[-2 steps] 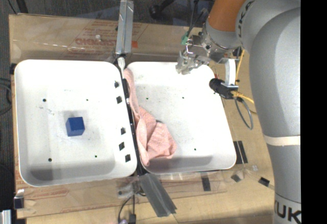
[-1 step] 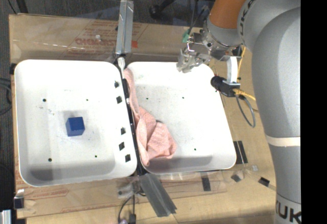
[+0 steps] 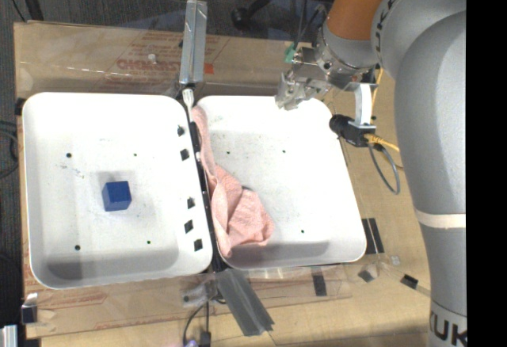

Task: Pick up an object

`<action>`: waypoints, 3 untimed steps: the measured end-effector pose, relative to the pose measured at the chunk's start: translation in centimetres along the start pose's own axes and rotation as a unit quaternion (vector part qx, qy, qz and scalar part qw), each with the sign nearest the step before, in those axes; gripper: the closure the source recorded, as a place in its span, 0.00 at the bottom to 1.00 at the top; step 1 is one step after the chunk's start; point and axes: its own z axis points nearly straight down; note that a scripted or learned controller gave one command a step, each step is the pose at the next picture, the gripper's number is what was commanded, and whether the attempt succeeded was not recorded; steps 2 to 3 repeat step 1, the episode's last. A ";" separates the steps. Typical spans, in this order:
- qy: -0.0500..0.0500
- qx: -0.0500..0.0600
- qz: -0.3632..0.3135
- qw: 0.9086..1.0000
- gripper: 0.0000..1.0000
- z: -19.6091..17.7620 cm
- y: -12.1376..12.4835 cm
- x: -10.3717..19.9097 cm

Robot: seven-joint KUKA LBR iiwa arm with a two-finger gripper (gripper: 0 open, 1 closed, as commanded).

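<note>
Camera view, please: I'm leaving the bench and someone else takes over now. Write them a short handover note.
Gripper: over the far rim of the right bin, nothing visible between its fingers; open or shut can't be told.
Blue cube: on the floor of the left bin, untouched.
Pink cloth: crumpled along the right bin's left wall.
Done: nothing picked yet.
Left: descend on one object, grasp, lift.

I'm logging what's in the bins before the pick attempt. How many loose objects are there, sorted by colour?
Blue: 1, the blue cube in the left bin
Pink: 1, the pink cloth along the left side of the right bin
Total: 2
</note>
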 end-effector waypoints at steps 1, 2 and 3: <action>0.001 -0.001 0.113 0.994 1.00 1.4 -0.1 -2.0; 0.001 -0.001 0.113 0.994 1.00 1.4 -0.1 -2.0; 0.001 -0.001 0.113 0.994 1.00 1.4 -0.1 -2.0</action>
